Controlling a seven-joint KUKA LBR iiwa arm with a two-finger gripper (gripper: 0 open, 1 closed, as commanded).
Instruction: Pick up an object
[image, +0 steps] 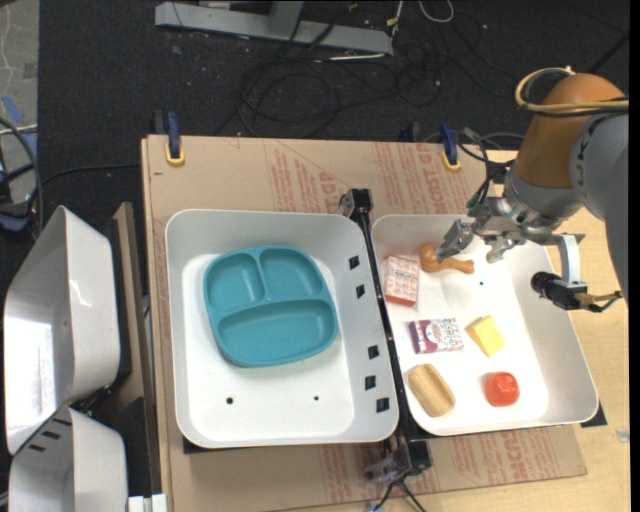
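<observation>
My gripper hangs over the far part of the right bin, open, with nothing between its fingers. Just below its left finger lies a small orange-brown drumstick-shaped toy. Elsewhere in the same bin are a pink carton, a purple and white box, a yellow block, a red piece and a tan bread roll.
The left bin holds a teal divided plate. A black divider with clips runs between the two bins. White tubs stand off the bench at the left. The arm's grey and orange body rises at the right.
</observation>
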